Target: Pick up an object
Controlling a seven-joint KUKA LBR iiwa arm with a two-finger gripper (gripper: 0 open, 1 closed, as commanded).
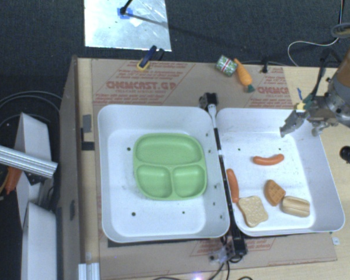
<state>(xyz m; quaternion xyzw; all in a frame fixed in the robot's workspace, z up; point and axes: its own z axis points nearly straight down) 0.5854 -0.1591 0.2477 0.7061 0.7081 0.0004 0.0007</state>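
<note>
the two-finger pincer (303, 123) hangs over the far right part of the right-hand shallow white bin (324, 156), its grey fingers spread apart with nothing between them. the nearest candidate is the curved orange-red toy sausage (268, 160), which lies below and to the left of the pincer in the camera view, near but not touching it. its long axis runs roughly left to right across the bin, ends turned slightly upward.

further out from the pincer in the same direction lie a second, straighter orange sausage (232, 185) against the bin's left wall, a tan slice of toy bread (253, 210), a small brown ridged pastry piece (274, 192) and a pale bread roll (295, 206) just beside it. well off to the pincer's left, the other bin holds a green three-compartment plastic tray (170, 165).

judging from this, the move would be down and leftward, fingers straddling the curved sausage across its short width.
</note>
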